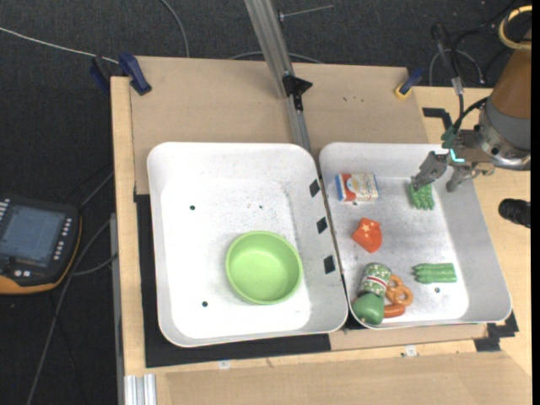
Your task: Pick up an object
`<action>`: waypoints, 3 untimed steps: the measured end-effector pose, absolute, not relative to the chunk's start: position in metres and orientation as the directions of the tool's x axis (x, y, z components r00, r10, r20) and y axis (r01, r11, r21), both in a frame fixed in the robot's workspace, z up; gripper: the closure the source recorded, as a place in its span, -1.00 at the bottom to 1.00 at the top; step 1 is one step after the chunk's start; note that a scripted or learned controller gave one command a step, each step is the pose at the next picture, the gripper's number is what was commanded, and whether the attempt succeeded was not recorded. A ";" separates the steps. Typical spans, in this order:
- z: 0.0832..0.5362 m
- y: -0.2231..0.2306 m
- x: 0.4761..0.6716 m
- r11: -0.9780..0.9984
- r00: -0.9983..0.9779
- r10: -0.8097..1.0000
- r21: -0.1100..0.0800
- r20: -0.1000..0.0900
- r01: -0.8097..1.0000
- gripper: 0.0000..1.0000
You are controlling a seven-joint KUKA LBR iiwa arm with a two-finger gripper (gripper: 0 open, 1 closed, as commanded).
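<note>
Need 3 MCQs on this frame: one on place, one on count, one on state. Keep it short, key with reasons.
1. Where does the green bowl sit?
A. in the left bin
B. in the right bin
C. on the bare bench

2. How many green ridged toy pieces lie apart in the right bin?
A. one
B. two
C. four

3. How does the gripper stand?
A. far above the left bin
B. low over the right bin's far corner, at the green piece there
C. beside the red toy

Key: 1 A, the bowl rests in the near part of the left bin. 2 B, one lies by the gripper, the other nearer the front. 3 B, its fingers reach down just above that far piece.
</note>
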State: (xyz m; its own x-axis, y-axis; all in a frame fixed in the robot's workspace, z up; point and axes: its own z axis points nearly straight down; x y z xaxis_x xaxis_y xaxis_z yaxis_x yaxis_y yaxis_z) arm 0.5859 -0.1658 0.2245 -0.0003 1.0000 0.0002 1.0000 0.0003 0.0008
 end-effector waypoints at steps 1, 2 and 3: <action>0.224 -0.166 0.586 0.000 0.000 1.000 0.001 0.000 1.000 -1.00; 0.164 -0.166 0.592 0.000 0.000 1.000 -0.005 0.001 1.000 -1.00; 0.115 -0.175 0.594 0.000 0.000 1.000 -0.004 0.001 1.000 -1.00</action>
State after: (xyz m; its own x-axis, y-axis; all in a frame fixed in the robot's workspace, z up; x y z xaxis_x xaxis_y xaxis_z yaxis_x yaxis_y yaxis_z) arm 0.5940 -0.1747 0.1153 0.0001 1.0000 0.0006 1.0000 -0.0001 -0.0039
